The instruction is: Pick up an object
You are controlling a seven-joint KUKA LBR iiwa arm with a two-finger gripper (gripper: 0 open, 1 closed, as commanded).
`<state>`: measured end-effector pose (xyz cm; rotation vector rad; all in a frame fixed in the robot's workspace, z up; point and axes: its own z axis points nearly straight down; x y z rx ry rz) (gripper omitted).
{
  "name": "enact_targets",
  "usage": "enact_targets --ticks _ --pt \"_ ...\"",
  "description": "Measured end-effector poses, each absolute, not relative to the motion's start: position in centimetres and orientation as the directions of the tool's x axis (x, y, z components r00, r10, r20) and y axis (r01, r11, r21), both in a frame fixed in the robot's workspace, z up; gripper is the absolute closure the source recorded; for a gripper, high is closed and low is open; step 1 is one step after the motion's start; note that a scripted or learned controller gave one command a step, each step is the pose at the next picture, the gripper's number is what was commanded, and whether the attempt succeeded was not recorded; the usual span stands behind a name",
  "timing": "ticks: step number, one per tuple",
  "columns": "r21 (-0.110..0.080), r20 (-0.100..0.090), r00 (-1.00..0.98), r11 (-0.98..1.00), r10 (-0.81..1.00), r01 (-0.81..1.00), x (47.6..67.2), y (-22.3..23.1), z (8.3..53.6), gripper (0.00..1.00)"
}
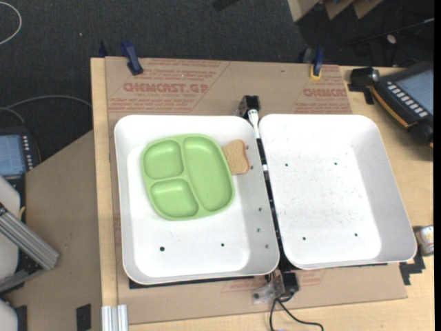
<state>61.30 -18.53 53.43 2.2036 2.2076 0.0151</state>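
Two white bins sit side by side on a brown board [172,81]. In the left bin [186,254], a green plate [187,176] with three compartments lies toward the far left part. A tan cracker [237,157] rests just beside the plate's far right edge, touching it or nearly so, close to the bin's right wall. The right bin [331,192] shows scattered dark specks. Beyond the bins, a blue clamp [131,57] and a yellow clamp [316,67] grip the board's far edge.

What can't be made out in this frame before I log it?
- Tan object beside the green divided plate in the left bin: too small and blurred to identify, and whether it overlaps the plate's rim is unclear.
- Dark specks in the right bin: too small to name.
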Motion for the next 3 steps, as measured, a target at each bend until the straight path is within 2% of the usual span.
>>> enact_targets --ticks 1,2,3 --pt "-0.009 0.003 0.003 -0.003 1.0 1.0 55.1 -17.4 44.3 1.0" --pt "-0.009 0.003 -0.002 0.002 1.0 1.0 54.2 -14.5 36.3 1.0" --pt "0.023 -0.007 -0.001 0.001 1.0 1.0 55.9 -15.8 54.6 1.0"
